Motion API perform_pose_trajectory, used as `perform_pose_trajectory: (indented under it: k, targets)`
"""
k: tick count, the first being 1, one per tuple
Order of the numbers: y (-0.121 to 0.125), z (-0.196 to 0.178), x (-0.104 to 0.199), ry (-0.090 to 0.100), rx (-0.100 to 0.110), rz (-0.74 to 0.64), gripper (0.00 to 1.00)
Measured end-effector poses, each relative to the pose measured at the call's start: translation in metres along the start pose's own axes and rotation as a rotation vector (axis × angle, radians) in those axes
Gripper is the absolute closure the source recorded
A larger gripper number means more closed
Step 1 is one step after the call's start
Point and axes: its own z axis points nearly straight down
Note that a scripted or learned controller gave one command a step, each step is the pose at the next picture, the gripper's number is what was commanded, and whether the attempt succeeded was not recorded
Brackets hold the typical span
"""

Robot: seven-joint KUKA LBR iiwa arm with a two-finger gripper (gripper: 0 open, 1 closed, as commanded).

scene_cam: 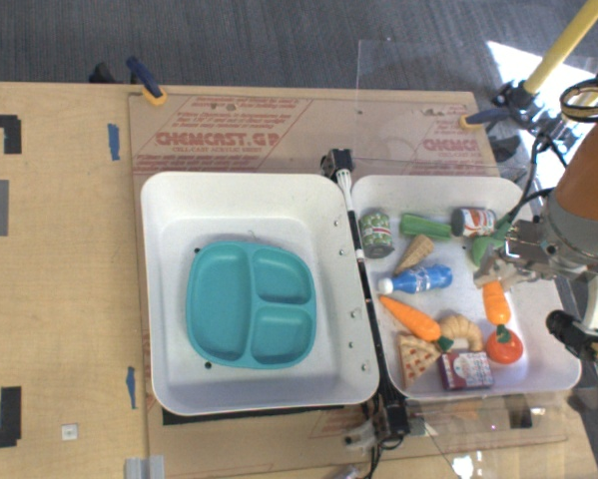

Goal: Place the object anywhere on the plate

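Task status: nothing has been delivered. My plate (pixel 250 305), a teal one with three compartments, lies in the left bin (pixel 169 267), and none of its compartments holds anything.

My pincer (pixel 498 252) sits over the right side of the right bin (pixel 558 367), near the top of a small carrot (pixel 495 302). Cables and wrist hardware crowd that spot, so I cannot tell whether it is spread, pressed together or pinching anything. I see no item lifted clear of the bin. My judgement is that the pick is not yet secured, and the whole carry across to the plate remains.

Which item is mine to move is not marked. The candidates all lie in the right bin: a green-labelled can (pixel 376 234), a green vegetable (pixel 425 226), a tipped can (pixel 474 221), a cone (pixel 413 253), a blue bottle (pixel 418 280), a larger carrot (pixel 410 318), a pizza slice (pixel 416 354), a croissant (pixel 460 327), a maroon packet (pixel 465 370) and a tomato (pixel 504 345).

Obstructions: the items lie close together, several touching, so a neighbour may be nudged during the grasp. The raised divider (pixel 358 267) between the bins lies across the route, and I must clear it.
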Motion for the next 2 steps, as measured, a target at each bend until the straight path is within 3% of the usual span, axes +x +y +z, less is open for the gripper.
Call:
perform_pose_trajectory:
  k: [1,2]
  targets:
    - [-0.044,-0.031,0.057,0.004,0.007,0.148,1.00]
    - [-0.044,-0.027,0.159,0.004,0.004,0.218,1.00]
